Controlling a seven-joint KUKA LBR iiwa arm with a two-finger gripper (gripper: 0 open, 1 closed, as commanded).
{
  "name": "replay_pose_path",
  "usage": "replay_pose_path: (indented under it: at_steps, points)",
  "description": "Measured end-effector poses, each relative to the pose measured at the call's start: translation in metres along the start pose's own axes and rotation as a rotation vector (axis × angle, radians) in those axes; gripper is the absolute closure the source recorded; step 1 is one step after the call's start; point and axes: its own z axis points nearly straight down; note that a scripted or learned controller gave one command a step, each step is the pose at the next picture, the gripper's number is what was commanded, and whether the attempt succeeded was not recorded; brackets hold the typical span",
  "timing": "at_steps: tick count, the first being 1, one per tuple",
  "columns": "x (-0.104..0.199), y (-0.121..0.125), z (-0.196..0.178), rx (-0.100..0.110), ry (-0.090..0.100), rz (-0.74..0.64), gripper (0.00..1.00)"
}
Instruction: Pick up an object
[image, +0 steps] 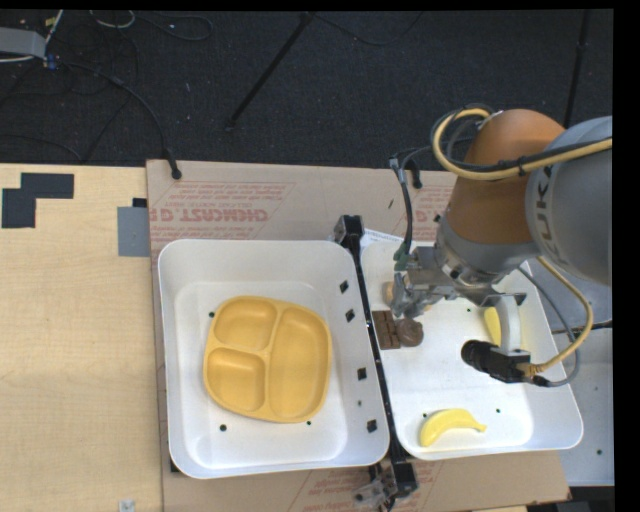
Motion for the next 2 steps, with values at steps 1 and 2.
replay_pose_path:
  at_steps: [1, 2]
  points:
    - [0.050, 0.000, 0.011, 0.001, -0.001, 0.000, 1.00]
    - [0.098, 0.018, 0.003, -0.003, -0.001, 0.000, 1.00]
